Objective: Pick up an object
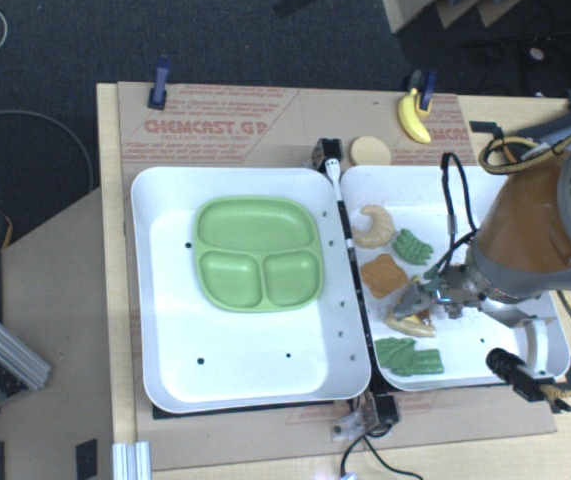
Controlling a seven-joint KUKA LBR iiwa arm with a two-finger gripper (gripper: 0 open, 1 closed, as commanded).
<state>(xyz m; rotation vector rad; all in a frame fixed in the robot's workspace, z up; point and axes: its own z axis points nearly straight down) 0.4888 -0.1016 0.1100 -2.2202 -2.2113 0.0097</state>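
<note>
The right bin (485,193) holds several toy foods: a tan croissant (373,225), a green broccoli piece (412,246), an orange-brown chunk (382,275), a pizza-like slice (411,319) and a flat green piece (408,357). My gripper (428,298) comes in from the right and sits low in this bin, right over the pizza-like slice, just right of the orange-brown chunk. The slice lies partly under the gripper's tip. The grey arm with its orange band (530,223) covers the bin's right half.
The left bin (155,268) carries a green divided plate (258,252). Behind the bins on the bench lie a yellow banana (413,118) and a round tan disc (370,151). Black cables loop over the arm, and clamps sit at the bins' near edge.
</note>
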